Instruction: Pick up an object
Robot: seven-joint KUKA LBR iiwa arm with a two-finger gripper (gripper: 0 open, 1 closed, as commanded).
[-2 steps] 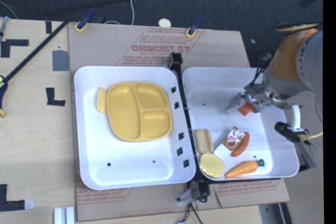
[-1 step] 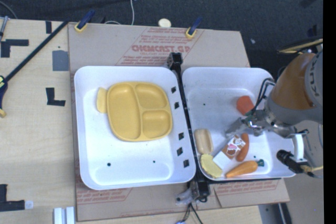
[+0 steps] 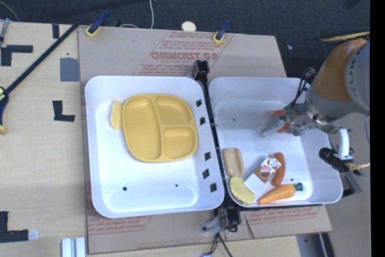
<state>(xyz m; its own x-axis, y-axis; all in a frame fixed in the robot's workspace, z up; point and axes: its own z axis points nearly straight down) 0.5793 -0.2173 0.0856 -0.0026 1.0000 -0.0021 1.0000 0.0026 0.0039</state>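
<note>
Cardboard (image 3: 180,54) under both bins, clamped at the far edge by two yellow-and-blue clips (image 3: 93,29). Left bin (image 3: 102,189) taken up mostly by a yellow divided tray (image 3: 159,127), lying flat toward the far half, with a small yellow tab (image 3: 115,114) just beside its left edge. Right bin (image 3: 252,93) bare across its far half; everything crowded into the near corner. There, from biggest down: a tan bread roll (image 3: 233,161) against the divider; a carrot (image 3: 277,193) lying along the near wall, green end to the right; a yellow slice (image 3: 242,190) touching the roll's near end; a red sausage (image 3: 278,168) just beyond the carrot; a small white-and-red packet (image 3: 267,168) pressed against the sausage's left side. All well apart from the gripper, with open bin floor between.

Arm (image 3: 346,78) in from the right, grey with the orange band showing at the bin's right wall, bent down over the rim. Gripper (image 3: 278,124) low over the middle of the right bin, pointing left, fingers spread a little, nothing between them. Dark cable (image 3: 299,93) looped up behind the wrist.
</note>
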